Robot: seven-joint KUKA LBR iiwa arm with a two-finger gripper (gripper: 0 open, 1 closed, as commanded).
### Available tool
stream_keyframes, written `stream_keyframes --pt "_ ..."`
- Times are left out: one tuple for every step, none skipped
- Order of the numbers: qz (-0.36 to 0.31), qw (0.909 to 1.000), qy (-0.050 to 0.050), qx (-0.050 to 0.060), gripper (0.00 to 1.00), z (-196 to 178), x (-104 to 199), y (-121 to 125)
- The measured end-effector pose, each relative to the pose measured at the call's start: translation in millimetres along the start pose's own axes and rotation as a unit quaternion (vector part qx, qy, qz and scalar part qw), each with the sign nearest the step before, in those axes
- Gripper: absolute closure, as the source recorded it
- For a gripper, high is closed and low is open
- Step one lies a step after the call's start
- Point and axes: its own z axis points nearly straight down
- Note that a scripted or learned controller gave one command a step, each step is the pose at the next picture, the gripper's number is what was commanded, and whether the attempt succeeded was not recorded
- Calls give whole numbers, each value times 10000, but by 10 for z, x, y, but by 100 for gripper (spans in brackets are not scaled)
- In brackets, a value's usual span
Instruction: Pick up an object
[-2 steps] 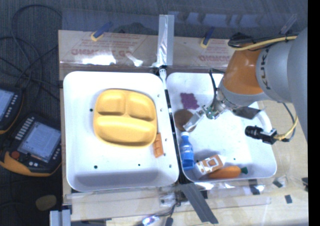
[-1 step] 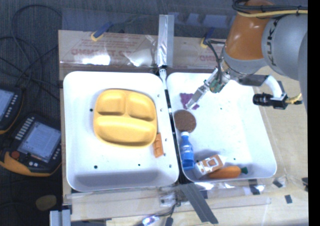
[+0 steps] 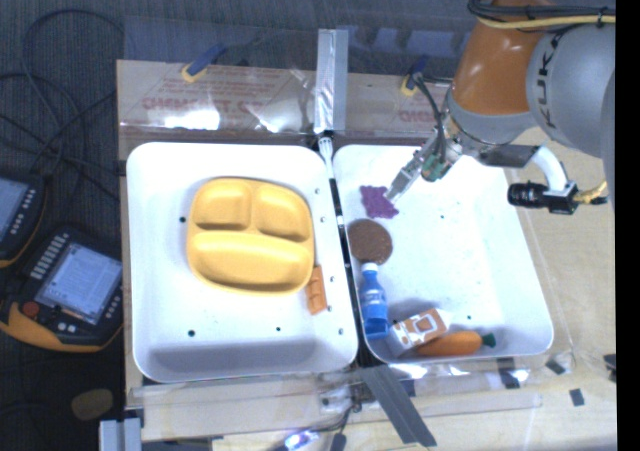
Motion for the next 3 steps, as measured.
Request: stream_keyframes --pt "0 10000 2 0 0 1 1 0" --pt "-925 9957 -43 -24 0 939 -228 -14" --pt "663 9978 -31 -39 0 998 -247 -157"
